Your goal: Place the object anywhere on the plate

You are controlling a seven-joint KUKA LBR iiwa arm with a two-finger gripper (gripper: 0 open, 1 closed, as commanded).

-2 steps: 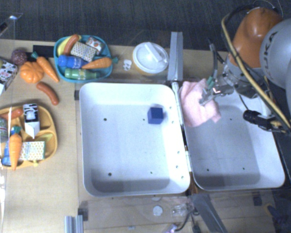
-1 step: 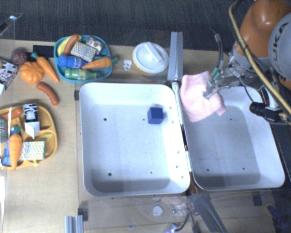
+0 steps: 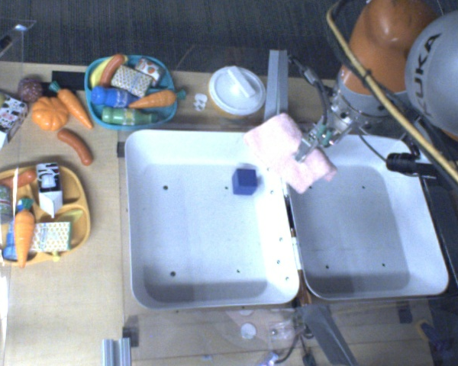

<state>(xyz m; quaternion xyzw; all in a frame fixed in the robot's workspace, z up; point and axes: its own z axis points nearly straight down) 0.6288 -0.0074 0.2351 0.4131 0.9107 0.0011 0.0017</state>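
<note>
A pink cloth-like pad (image 3: 278,149) hangs over the divide between the two white bins, near their far edge. My gripper (image 3: 311,145) comes in from the right, its fingers pinched on the pad's right half, and the pad seems lifted off the bin floor. A small blue cube (image 3: 245,181) lies on the floor of the left bin (image 3: 198,265), just left of the pad. A yellow plate (image 3: 79,191) loaded with toy food sits on the bench at the far left.
A blue bowl (image 3: 98,115) of toy food and a white round lid (image 3: 237,90) stand behind the left bin. Loose toy vegetables (image 3: 57,113) lie at the back left. The right bin (image 3: 366,235) lies below the arm, with cables (image 3: 412,162) across its far right.
</note>
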